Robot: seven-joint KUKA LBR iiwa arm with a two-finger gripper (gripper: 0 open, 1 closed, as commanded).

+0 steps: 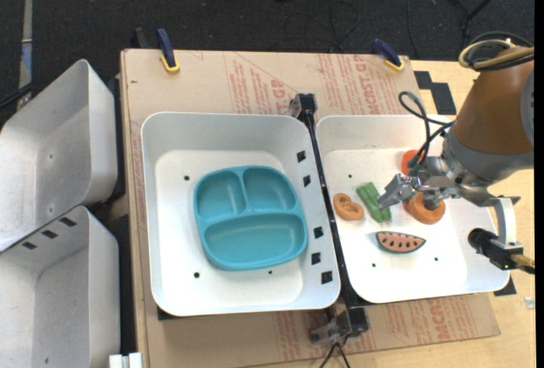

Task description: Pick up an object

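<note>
The pincer [398, 192] hangs low in the right bin [357, 277], right by the green toy piece [371, 201]. I cannot tell if it is spread or pressed together. The green piece lies between an orange ring [347, 206] and a watermelon slice [399, 241]. It looks small, light and hard. Pinch it across its thin middle.

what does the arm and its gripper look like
The arm is rounded, with an orange-brown band above a grey wrist. Black cables loop along its side. The gripper is grey metal and small.
</note>
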